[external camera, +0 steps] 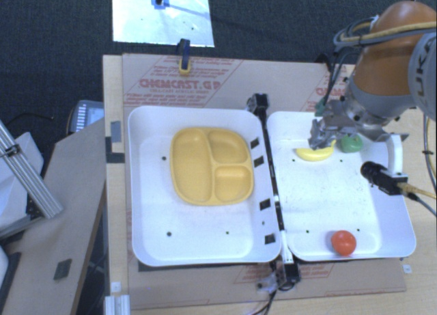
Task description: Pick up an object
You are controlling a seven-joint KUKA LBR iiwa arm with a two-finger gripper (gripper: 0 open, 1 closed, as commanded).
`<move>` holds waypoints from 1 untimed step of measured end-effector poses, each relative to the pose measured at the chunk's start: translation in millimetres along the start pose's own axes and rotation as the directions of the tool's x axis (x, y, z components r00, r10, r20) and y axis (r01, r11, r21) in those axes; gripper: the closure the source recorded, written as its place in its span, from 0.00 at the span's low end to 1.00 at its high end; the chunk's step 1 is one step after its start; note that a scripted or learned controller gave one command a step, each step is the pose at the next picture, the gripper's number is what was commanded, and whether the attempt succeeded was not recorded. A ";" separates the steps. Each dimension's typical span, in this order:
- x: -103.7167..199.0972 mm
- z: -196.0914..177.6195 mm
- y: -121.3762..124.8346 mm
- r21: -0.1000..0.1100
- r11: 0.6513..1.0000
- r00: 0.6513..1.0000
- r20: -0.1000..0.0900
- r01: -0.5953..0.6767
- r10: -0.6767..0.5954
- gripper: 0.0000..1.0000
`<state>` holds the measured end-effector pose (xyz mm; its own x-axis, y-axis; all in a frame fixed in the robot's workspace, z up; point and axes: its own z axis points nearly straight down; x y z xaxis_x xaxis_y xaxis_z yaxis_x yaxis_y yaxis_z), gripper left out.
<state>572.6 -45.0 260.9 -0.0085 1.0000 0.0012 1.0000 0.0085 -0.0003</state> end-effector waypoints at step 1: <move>44.1 -0.1 -11.6 -0.001 1.000 1.000 0.000 0.001 -0.001 1.00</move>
<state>560.6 -1.1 261.1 -0.0093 1.0000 0.0016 1.0000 0.0093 0.0008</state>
